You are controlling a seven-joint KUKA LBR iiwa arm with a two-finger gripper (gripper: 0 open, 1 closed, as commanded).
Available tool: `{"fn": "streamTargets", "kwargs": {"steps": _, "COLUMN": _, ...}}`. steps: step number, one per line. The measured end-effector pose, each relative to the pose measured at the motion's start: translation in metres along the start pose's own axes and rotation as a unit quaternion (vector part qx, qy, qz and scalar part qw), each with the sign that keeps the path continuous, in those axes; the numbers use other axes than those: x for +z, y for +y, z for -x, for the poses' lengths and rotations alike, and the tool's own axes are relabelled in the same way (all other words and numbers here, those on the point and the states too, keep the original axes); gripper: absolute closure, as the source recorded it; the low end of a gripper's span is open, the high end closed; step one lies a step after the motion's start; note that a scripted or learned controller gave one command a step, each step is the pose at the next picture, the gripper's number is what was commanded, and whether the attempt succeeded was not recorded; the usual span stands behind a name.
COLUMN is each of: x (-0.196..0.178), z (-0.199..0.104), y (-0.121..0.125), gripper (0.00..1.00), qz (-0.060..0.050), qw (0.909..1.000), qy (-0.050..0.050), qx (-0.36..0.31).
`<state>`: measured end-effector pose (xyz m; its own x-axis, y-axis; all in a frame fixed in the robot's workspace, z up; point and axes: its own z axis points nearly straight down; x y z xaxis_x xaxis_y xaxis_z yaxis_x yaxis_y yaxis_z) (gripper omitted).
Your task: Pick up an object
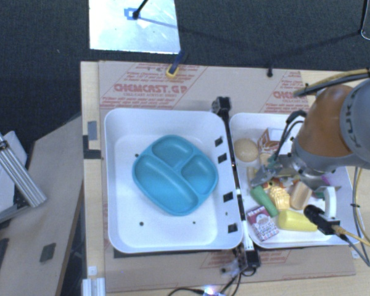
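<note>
Two bins: shallow, white, side by side on the bench; a dark divider strip runs between them.
Left bin: holds one blue sectioned plate, lying flat near the bin's middle, three compartments facing up.
Right bin: holds a crowded group of small objects; the arm covers its right part.
Arm: grey with an orange band, reaching in from the right and bent down over the right bin.
Gripper: low over the cluster in the right bin, pointing left; whether its fingers are apart or together cannot be told, and no object is seen between them.
Round beige object: near the right bin's left wall, just above and left of the gripper.
Brown-and-white carton: at the bin's upper part, just beside the round beige object.
Green object: elongated, slanted, just below the gripper.
Yellow corn-like piece: touching the green object on its right.
Yellow block: near the bin's lower edge, right of the red-and-white packet.
Red-and-white packet: lower left corner of the right bin, lying flat.
Bench surface: brown board with red printed lettering beyond the bins.
</note>
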<state>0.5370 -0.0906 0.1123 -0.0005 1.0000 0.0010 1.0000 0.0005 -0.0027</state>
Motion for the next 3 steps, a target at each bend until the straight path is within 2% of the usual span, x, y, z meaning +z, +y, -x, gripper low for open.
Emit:
{"fn": "streamTargets", "kwargs": {"steps": 1, "x": 0.029, "z": 0.000, "y": 0.001, "gripper": 0.00, "qz": 0.001, "qw": 1.0000, "qy": 0.000, "qx": 0.000}}
{"fn": "streamTargets", "kwargs": {"steps": 2, "x": 0.017, "z": 0.000, "y": 0.001, "gripper": 1.00, "qz": 0.002, "qw": 1.0000, "qy": 0.000, "qx": 0.000}}
{"fn": "streamTargets", "kwargs": {"steps": 3, "x": -0.045, "z": 0.001, "y": -0.003, "gripper": 1.00, "qz": 0.004, "qw": 1.0000, "qy": -0.001, "qx": -0.001}}
